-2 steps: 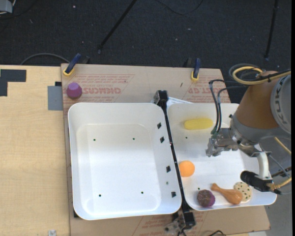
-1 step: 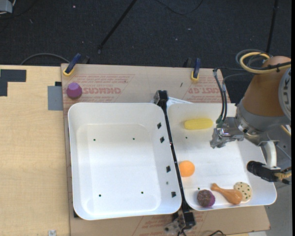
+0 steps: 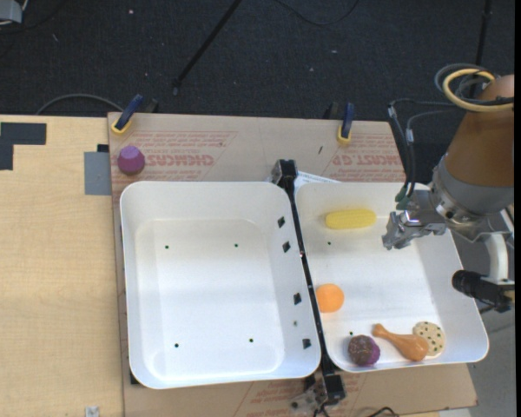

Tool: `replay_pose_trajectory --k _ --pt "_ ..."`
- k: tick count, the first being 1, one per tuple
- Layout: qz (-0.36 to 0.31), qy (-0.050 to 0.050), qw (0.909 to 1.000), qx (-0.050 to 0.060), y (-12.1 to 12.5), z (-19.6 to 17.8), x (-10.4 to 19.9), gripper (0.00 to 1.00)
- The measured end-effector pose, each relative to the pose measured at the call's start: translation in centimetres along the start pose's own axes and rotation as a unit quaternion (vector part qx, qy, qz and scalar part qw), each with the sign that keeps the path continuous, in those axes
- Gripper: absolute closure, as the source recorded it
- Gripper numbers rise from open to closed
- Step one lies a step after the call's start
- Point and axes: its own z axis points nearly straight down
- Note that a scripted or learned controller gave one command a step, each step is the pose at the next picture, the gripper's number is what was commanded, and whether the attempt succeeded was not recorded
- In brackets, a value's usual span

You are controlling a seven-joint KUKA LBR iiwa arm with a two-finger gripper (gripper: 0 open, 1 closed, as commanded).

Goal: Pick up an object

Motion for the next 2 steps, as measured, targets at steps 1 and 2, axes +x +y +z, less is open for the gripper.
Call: replay_pose_trajectory --k 1,2 --pt "-0.002 0.001 1.0 0.002 -1.0 1.1 4.8 1.0" --pt "-0.002 0.001 1.0 0.002 -2.1 0.0 9.7 1.0"
